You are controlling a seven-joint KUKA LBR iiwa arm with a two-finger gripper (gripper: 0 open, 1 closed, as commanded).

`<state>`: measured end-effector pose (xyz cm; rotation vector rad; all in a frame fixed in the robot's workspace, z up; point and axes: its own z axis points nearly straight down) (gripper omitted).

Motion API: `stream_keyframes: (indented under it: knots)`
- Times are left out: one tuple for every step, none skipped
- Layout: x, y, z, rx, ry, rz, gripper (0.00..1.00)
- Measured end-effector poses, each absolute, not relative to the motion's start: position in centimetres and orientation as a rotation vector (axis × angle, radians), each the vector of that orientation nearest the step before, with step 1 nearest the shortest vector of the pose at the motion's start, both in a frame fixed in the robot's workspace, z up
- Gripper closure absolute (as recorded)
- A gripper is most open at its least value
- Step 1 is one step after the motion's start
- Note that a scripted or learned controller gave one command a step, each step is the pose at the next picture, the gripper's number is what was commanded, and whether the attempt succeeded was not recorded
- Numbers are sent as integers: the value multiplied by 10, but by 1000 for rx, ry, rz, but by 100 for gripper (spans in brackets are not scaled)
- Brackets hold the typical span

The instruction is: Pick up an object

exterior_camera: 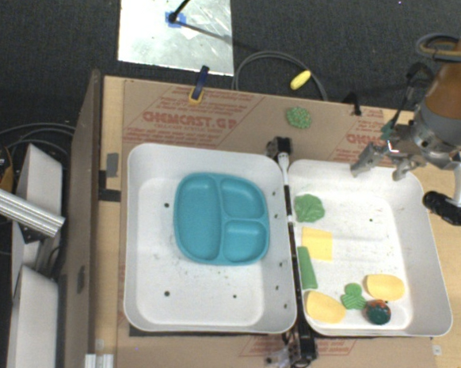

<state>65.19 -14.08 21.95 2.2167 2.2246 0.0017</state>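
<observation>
Cardboard-topped bench [219,123] | right bin [417,234]: flat yellow square [317,244], leafy green bit [309,207] | my gripper [384,164] spread open over far rim, holding nothing

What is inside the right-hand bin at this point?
The right-hand bin holds a green leafy piece, a yellow square, a green stick, two yellow lumps, a small green piece and a dark round item. Anything beneath them is hidden.

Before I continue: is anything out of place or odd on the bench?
Yes: a small green piece lies on the brown board behind the right bin, outside both bins. A yellow item also lies beyond the board's far edge.
</observation>
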Motion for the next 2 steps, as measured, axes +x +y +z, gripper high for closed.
stream_keyframes:
  knots:
    - [579, -155, 78, 2229, 2224, -7, 0]
    - [633, -210, 224, 2207, 2207, 12, 0]
